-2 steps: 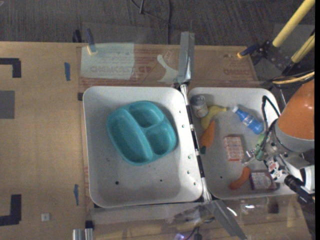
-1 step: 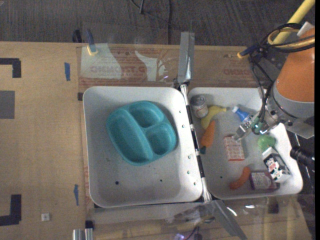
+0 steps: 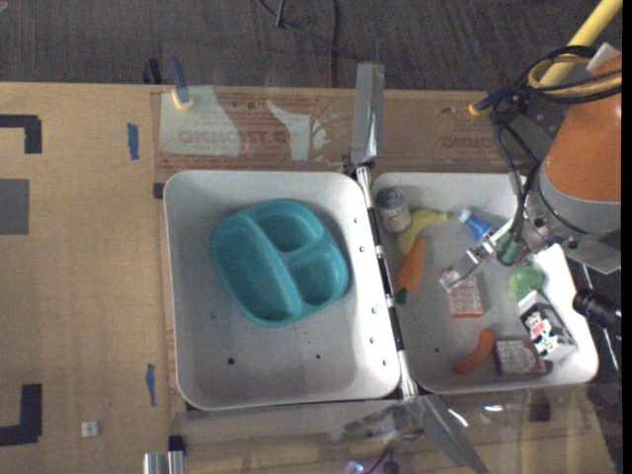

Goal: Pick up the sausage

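sausage (image 3: 474, 352) beside purple box (image 3: 514, 355), carrot (image 3: 411, 265), can (image 3: 393, 208), teal plate (image 3: 279, 261)

Arm (image 3: 590, 156) cut off by right edge. Tool (image 3: 462, 275) too small to judge finger state. Carton (image 3: 465, 299) print unreadable; green item (image 3: 526, 282) unidentifiable.

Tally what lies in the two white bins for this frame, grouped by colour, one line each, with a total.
Teal: 1, the divided plastic plate in the left bin.
Orange-brown: 2, the carrot-shaped piece and the curved sausage.
Yellow: 1, the banana-like piece.
Green: 1, the small soft lump.
Grey: 1, the small can.
Printed packets or cards: 3.
Total: 9
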